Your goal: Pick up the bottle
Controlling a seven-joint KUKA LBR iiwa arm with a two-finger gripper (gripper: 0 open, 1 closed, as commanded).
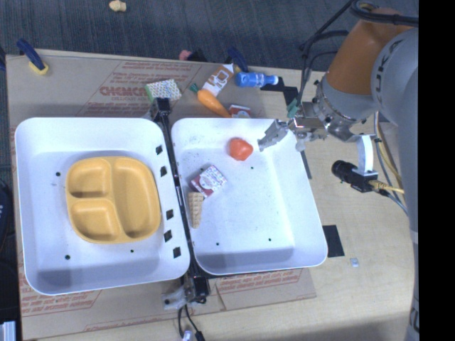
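Arm enters from the right, orange band [362, 52] above the wrist. Claw [284, 135] sits over the upper right corner of the right bin [284, 219], tilted toward the bin's middle. One light finger [270, 135] points down-left; a second shows near it on the right. Gap between them looks bare, so the claw reads as released, nothing grasped.

Bottle [254, 80]: blue, lying on its side on the cardboard behind the right bin, outside both bins, cap end toward the right. Well apart from the claw, up and to the left of it. Just left of the bottle lie a small carton [219, 79] and a carrot [212, 102], also on the cardboard.

Right bin contents: red ball-like item [240, 148] near the back, just beside the finger tip, touching or not I cannot tell; small red and white packet [208, 180] near the left wall; cone [195, 209] below it.

Left bin [35, 190]: yellow divided tray [112, 198], three compartments.

Green patterned pad [163, 89] behind the left bin. Blue clamp [32, 55] at the cardboard's far left corner. Desk [362, 261] is light wood.
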